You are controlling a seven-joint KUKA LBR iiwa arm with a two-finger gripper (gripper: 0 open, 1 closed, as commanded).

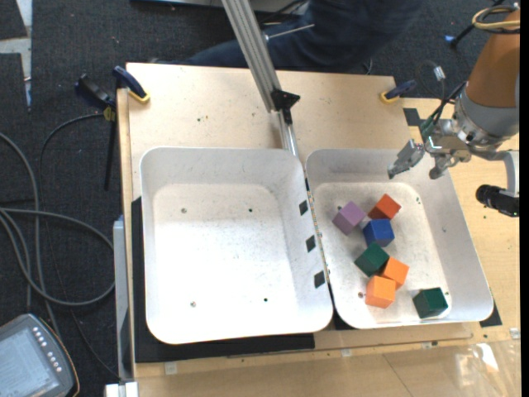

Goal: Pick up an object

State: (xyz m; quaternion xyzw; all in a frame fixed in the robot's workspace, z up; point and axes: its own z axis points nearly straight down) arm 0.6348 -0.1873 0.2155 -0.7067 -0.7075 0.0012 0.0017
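Coloured blocks are what I have to choose from, and all of them lie in the right bin (pixel 463 259): a purple block (pixel 350 217), an orange block (pixel 385 208) touching a blue block (pixel 379 231), a dark green block (pixel 372 260) below those, two more orange blocks (pixel 396 270) and (pixel 380 291) pressed together, and another green block (pixel 430 302) sitting apart near the bin's near corner. The left bin (pixel 165 222) holds none of them.

My claw (pixel 420 160) hangs over the far rim of the right bin, above and beyond the blocks, touching nothing. Its two fingers look spread apart with nothing between them, so I read it as released.

I judge these blocks to be light, rigid and hard-faced, probably wood or foam, with flat sides that should take a pinch well; not fragile, though smooth faces could slip if I catch only a corner. The clustered ones worry me, since a finger coming down may land on a neighbour. I'd favour the lone green block or the purple one, each with free space on opposite sides, and close on two parallel flat faces, low on the block, with the fingers squared to its edges rather than across a diagonal
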